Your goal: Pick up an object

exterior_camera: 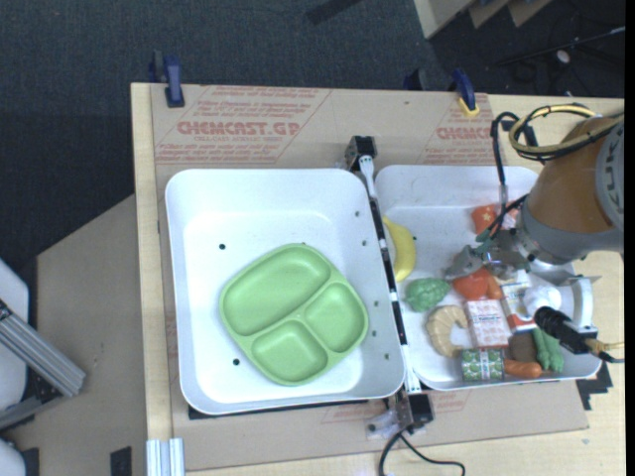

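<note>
- The claw (483, 258) hangs low in the right bin (427, 181) over the heaped objects (486, 325); whether it is apart or together cannot be told.
- The arm (580, 191) reaches in from the right, orange band above the wrist, partly cut off by the frame.
- An orange piece (477, 286) lies just beneath, perhaps touching.
- Nearby: green lump (428, 293), banana (402, 249).
- The left bin (198, 206) holds a green divided tray (293, 312).

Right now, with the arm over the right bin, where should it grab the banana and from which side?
Probably from straight above, across the middle of the banana. It lies flat and curved against the right bin's left wall, so closing across its narrow width suits it. The wall crowds one side, so one finger would need to slip in there. The green leafy piece sits just below its lower end, so stay clear of that end.
</note>
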